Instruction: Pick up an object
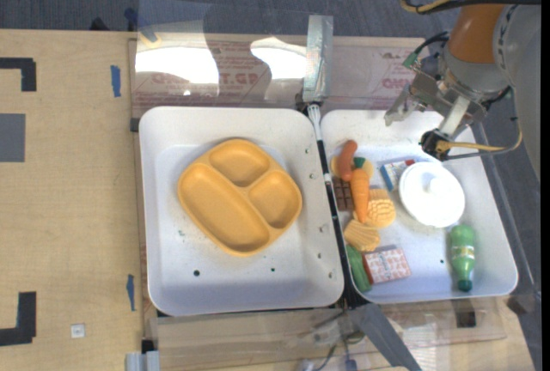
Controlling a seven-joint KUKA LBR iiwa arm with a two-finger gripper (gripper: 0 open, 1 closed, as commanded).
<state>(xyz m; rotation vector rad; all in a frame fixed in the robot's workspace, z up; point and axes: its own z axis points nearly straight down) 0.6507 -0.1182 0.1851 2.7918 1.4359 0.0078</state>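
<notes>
Several small things are packed into the right bin point(428, 253): a carrot point(361, 189), a sausage point(345, 156), a white lid point(432, 193) and a green bottle point(462, 253) among them. The pincer point(402, 110) is seen over that bin's far rim, and nothing is seen held in it. Whether it is wide or narrow cannot be told. Since the carrot and sausage are touching, both could be caught at once, or one nudged aside. The round bottle could be rolled away, and the flat lid could be missed.
</notes>
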